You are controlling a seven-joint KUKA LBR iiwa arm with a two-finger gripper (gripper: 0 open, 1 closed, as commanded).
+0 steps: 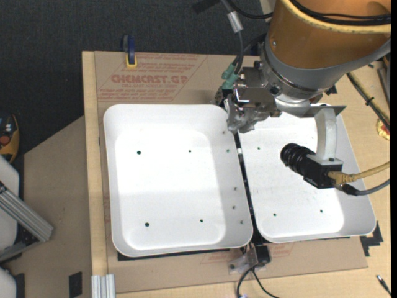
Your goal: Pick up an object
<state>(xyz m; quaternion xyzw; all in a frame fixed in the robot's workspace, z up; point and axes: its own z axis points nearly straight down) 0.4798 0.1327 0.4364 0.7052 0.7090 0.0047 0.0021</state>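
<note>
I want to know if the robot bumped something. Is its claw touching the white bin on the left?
Cannot tell. In the camera view the gripper overlaps the top right corner of the left bin, but from above, no contact or gap shows plainly.

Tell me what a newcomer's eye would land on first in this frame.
The bulky arm with its orange band fills the upper right, its gripper hanging at the top of the seam between the two bins. Next comes the wide left bin, then the black cylindrical unit mounted off the wrist above the right bin.
</note>
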